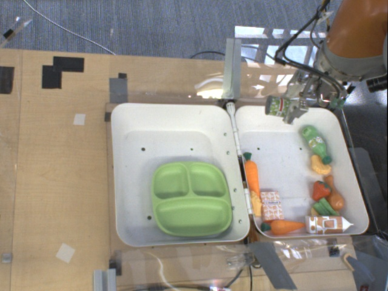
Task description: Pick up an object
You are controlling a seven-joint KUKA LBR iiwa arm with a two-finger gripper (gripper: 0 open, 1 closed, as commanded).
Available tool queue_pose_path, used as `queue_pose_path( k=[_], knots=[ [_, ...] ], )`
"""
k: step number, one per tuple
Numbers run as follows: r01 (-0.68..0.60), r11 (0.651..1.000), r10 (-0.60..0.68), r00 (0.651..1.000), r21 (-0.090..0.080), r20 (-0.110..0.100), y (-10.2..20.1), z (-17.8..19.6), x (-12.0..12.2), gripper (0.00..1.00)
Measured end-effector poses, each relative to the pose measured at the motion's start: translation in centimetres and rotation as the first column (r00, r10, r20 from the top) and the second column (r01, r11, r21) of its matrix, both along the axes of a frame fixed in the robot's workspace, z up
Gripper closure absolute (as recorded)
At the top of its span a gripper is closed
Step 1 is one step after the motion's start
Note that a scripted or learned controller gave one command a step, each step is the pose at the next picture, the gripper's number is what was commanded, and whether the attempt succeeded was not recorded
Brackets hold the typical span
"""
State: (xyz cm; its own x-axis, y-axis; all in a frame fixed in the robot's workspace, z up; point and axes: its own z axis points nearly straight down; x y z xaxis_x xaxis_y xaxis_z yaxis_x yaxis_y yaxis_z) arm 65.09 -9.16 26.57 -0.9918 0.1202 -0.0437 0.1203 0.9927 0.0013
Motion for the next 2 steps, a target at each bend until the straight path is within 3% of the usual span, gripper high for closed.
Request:
queue_pose_path(
  k=[2],
  knots=[
    [-0.007, 1.000, 0.007, 1.000, -0.003, 0.022, 0.2, 2.7, 0.5, 1.00]
  ],
)
